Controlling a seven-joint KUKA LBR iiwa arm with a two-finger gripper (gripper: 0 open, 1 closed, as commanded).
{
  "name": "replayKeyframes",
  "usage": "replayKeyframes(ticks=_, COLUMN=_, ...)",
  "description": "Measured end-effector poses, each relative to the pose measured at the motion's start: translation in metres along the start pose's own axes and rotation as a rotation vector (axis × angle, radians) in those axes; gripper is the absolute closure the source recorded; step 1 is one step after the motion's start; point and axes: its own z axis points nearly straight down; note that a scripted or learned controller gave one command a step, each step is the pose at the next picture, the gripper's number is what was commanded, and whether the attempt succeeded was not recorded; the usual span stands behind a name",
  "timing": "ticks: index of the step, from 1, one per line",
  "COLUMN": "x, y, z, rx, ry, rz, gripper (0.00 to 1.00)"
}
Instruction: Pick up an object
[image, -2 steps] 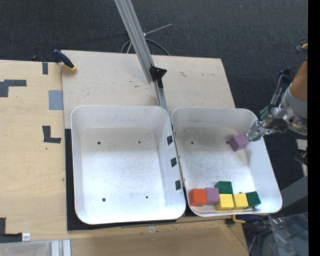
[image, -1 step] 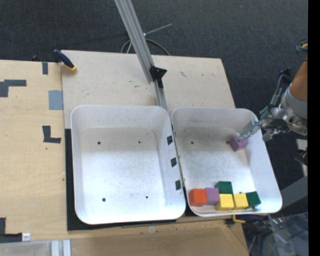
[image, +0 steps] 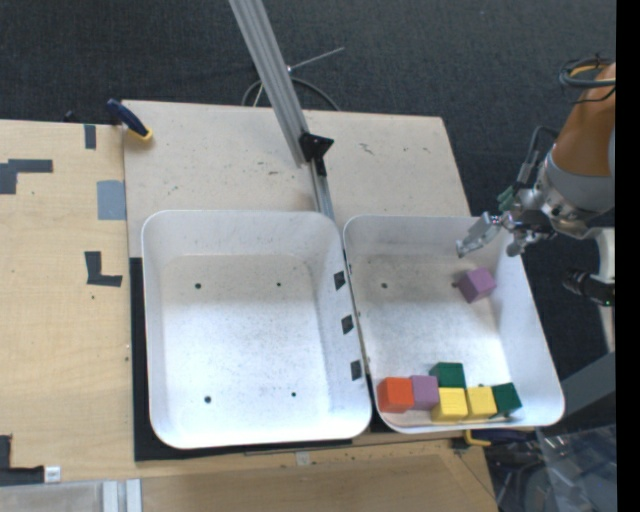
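Pale wooden bench (image: 60, 330) set over dark carpet, bearing 2 shallow white plastic bins side by side. Left white bin (image: 160, 240) speckled with dark marks and 4 small holes. Right white bin (image: 520, 310) holding 7 small blocks. Slanted grey metal rail (image: 270, 70) crossing from the top edge down to the seam between the bins, ending at a black bracket (image: 316, 147). Blue-and-yellow clamp handle (image: 130, 120) lying near the bench's far left corner. Strips of grey tape (image: 112, 198) stuck on the left boards.

Along the right bin's near wall, 1 orange cube (image: 396, 393) touching 1 lilac cube (image: 424, 389), then 2 yellow cubes (image: 466, 403) side by side, with 1 dark green block (image: 450, 374) just behind and another green block (image: 507, 398) at the row's right end. Well apart from that row, 1 purple cube (image: 476, 284) lying tilted near the far right wall.

Grey arm with orange band (image: 585, 130) reaching in over the bin's right rim. Metal two-finger gripper (image: 494, 234) poised just above and beside the purple cube, fingers spread apart, nothing between them, cube not touched so far as can be told.
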Motion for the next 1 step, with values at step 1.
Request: replayKeyframes(ticks=1, x=-0.0005, y=-0.0432, z=0.0404, rx=0.006, ry=0.002, rz=0.004, gripper=0.00)
